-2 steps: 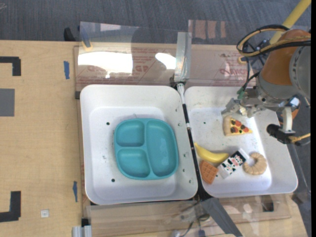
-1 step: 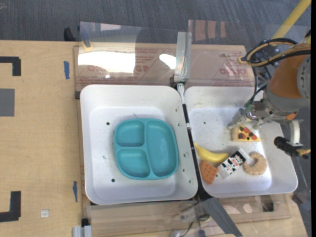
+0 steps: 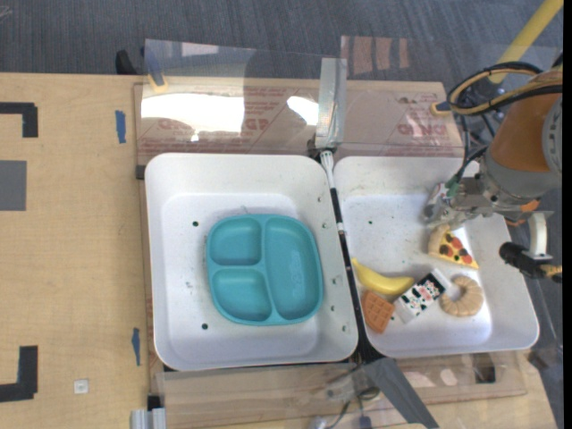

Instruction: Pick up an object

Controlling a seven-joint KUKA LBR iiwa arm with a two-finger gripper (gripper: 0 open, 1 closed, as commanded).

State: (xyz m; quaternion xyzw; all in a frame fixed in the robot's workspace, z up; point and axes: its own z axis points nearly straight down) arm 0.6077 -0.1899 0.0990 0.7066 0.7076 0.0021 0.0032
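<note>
The hand (image 3: 444,206) sits low in the right bin (image 3: 393,213), just above the pizza slice (image 3: 453,246); its finger state cannot be determined. No object is lifted: grasp and lift remain.

I see bright, even overhead light. Strong white glare on the clear panel (image 3: 192,105) behind the left bin (image 3: 170,186). Shadows soft and short under the teal tray (image 3: 264,268). Overall slightly soft, small items in the right bin (image 3: 514,329) blurry.
</note>
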